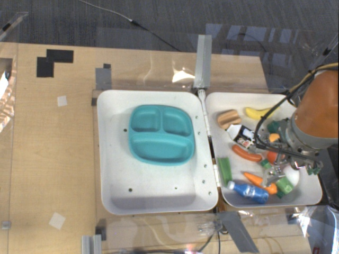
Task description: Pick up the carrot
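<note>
Occlusion was the first thing you had to allow for. The arm's wrist (317, 112), with its orange band, covered the upper right part of the right bin (312, 197), and whatever lay under it could not be read. A red item (271, 156) and a small orange piece (274, 138) showed only in part beside the wrist housing, too little for you to name them.

You saw the arm entering from the right, its wrist pointed down into the right bin. The gripper (274, 174) hung low over the bin's lower middle, its metal fingers directly beside the carrot's right end. From this slanted view you could not tell whether the fingers stood apart or closed, nor whether they touched the carrot.

The carrot (255, 179) lay tilted in the right bin's lower half, between a sausage (246, 152) above and a blue bottle (249, 191) below. A green block (225, 170) stood to its left, and a green piece (285, 187) lay just right of the gripper. Near the bin's top edge lay a bread roll (228, 118) and a banana (258, 112).

The left bin (114, 157) held a teal divided plate (160, 134).
</note>
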`<state>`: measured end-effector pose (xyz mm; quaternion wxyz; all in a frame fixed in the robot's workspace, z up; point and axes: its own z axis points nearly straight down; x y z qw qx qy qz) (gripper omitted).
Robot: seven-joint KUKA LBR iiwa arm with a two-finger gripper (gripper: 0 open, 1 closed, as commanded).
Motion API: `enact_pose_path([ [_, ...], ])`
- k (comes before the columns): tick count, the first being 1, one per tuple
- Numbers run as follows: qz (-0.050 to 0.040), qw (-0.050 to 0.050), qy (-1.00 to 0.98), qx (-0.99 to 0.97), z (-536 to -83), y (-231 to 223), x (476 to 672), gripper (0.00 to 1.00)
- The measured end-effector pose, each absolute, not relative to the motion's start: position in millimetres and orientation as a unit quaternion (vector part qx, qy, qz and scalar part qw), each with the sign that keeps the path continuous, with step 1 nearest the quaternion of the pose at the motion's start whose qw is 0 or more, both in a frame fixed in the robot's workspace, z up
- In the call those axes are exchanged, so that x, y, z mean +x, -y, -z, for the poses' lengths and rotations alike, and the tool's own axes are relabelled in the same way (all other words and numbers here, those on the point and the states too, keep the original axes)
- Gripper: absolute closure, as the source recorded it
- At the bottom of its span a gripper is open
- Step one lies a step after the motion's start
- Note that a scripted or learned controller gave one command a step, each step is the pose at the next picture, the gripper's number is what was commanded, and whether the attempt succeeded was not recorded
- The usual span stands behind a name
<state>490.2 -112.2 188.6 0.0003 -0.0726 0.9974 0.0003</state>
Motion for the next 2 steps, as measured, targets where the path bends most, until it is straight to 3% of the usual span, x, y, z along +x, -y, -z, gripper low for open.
enact_pose_path([
  [1, 0.0023, 0.012, -0.998, -0.053, -90.8, 124.2, 507.5, 0.00],
  [2, 0.0015, 0.008, -0.991, 0.132, -89.8, 120.6, 506.3, 0.00],
])
